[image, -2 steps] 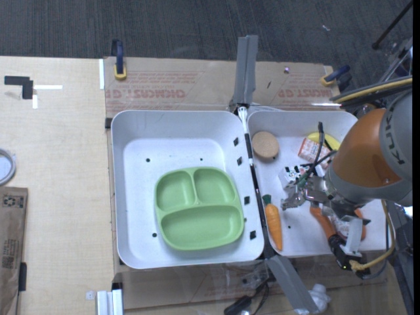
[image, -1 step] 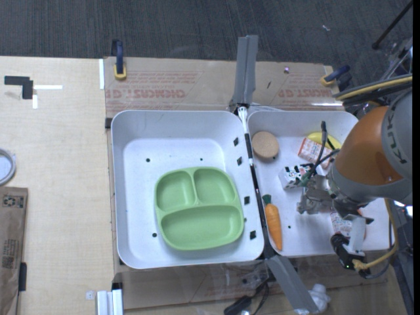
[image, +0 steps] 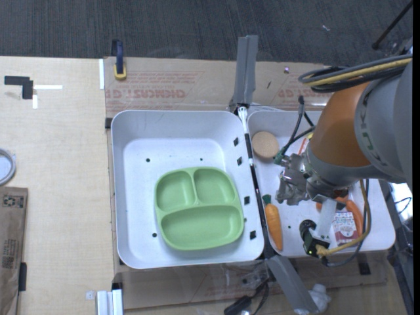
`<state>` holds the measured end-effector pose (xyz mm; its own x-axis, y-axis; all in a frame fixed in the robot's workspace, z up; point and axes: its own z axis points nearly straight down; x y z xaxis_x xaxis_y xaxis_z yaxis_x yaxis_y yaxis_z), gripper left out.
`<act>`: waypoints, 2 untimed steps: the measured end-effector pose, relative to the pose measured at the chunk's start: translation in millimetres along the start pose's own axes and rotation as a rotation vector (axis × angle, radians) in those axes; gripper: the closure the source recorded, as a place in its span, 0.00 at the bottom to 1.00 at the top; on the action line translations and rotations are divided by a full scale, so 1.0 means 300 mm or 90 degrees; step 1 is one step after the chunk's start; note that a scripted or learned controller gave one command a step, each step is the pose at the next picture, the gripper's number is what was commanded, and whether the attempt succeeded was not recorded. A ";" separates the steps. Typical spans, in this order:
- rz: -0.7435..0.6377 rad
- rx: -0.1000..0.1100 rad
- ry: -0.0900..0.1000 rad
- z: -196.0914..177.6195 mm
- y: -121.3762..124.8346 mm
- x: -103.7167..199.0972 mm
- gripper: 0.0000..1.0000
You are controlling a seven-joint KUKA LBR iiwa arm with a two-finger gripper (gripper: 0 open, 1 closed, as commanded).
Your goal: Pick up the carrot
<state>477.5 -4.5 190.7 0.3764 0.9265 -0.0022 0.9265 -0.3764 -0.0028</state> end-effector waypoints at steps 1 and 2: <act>0.014 0.000 -0.001 0.001 -0.116 0.282 1.00; -0.241 0.000 0.000 0.001 0.033 -0.084 1.00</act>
<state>477.2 -31.7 190.5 0.0080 1.0000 -0.0013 1.0000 -0.0080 -0.0039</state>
